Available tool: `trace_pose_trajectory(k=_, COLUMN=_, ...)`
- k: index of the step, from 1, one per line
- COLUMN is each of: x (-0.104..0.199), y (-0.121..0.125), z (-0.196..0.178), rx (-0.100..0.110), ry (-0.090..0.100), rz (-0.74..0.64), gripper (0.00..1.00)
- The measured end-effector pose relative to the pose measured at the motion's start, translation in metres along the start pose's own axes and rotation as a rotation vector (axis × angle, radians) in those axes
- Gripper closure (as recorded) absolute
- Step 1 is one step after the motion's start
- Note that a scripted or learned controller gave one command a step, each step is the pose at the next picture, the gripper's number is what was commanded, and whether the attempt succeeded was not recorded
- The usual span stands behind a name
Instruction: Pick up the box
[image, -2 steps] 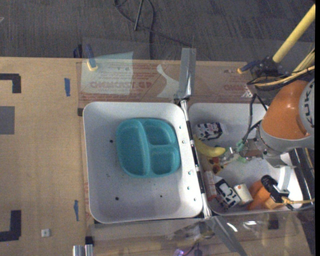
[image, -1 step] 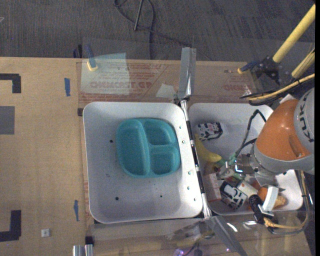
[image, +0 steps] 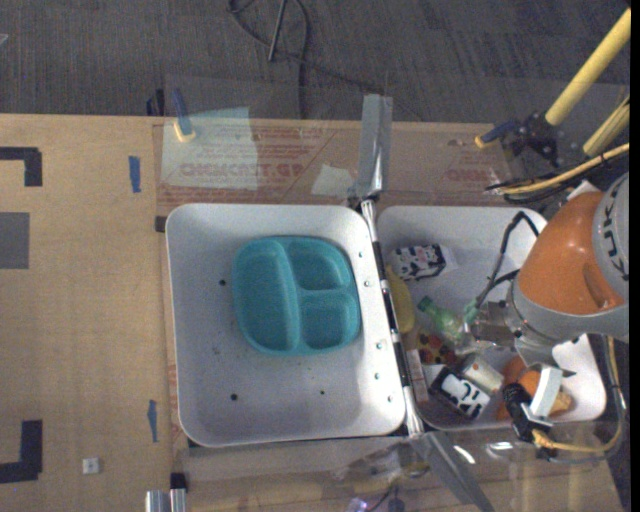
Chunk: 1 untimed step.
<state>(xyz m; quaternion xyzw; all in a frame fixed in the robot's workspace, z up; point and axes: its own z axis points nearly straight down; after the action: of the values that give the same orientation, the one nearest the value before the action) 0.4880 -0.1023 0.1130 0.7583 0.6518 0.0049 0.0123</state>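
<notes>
I'd call the box (image: 417, 261) light, stiff card — best pinched across its short sides. Gripper (image: 478, 335) grip state: I can't tell.

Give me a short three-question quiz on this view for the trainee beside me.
1. True or false: the teal divided plate lies in the left bin.
2. Which bin does the arm reach over? A left, B right.
3. Fill in: the black-and-white box lies near the right bin's ____ edge in the picture.

Key: 1 true. 2 B. 3 top.
</notes>
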Motion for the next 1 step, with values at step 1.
trace_pose_trajectory(k=1, x=-0.0754, y=0.0034, z=-0.002, rx=0.023, ry=0.003, rz=0.343, gripper=1.0)
